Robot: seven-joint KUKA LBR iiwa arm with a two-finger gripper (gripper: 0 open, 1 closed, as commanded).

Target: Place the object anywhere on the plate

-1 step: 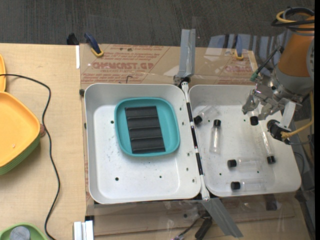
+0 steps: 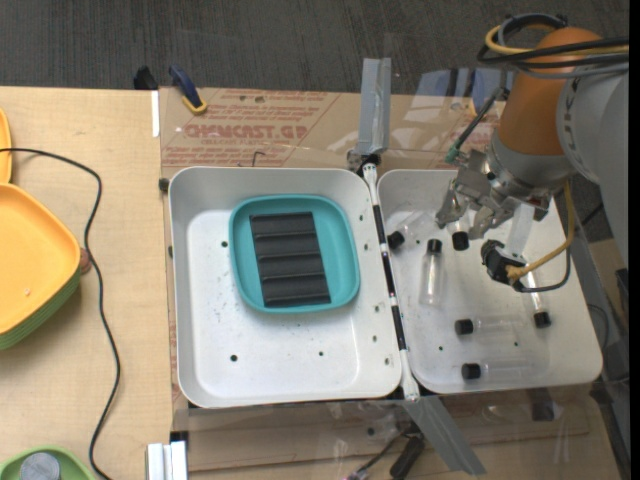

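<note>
Over at the right bin [image 2: 590, 353] now, with the arm [image 2: 560, 98] reaching in from the right, orange band up top, grey wrist angled down and leftward. Claw [image 2: 468, 218] hanging low over the far part of that bin, just beside a black-capped vial [image 2: 460, 240]. Spread or pressed together? Cannot tell from this angle, too much metal bunched up there. Nothing clearly pinched. A yellow cable [image 2: 545, 258] looping off the wrist, down past the claw.

Scattered across the right bin floor: small clear vials with black caps. One long vial [image 2: 430, 273] lying near the bin's left wall, cap toward the far side. Another cap [image 2: 396, 238] right up by the divider. One more vial [image 2: 466, 326] mid-bin, one [image 2: 470, 371] near the front rim, one [image 2: 541, 318] off to the right. All apart from one another, all in the right bin.

Across the divider, in the left bin [image 2: 200, 348]: teal plate [image 2: 345, 258], sitting toward the far half, with a dark ribbed slab [image 2: 290, 258] lying across its middle. Well apart from every vial.

Out on the worktop [image 2: 120, 388]: yellow dishes [image 2: 30, 258] stacked at the left edge, a black cord [image 2: 100, 298] snaking past them. Behind the bins, printed cardboard [image 2: 260, 128] lying flat.
</note>
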